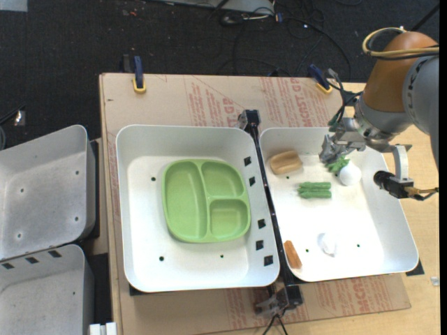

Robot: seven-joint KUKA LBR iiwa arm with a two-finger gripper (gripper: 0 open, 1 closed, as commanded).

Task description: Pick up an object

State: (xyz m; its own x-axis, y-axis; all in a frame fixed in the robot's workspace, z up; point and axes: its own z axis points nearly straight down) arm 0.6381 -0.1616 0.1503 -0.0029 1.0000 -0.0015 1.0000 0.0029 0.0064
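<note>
From the overhead camera I saw the gripper (pixel 337 153) low in the right bin (pixel 391 250), right over a small green and white object (pixel 343 169). It lay directly beneath the fingers; how wide they stood I could not tell. A green bean pod (pixel 314 190) lay just left of and nearer the camera than them.

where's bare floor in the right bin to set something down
Free: the middle stretch between the beans, the hot dog and the white lump, plus the near right corner. Crowded: the far end, around the bread and the hand.
</note>
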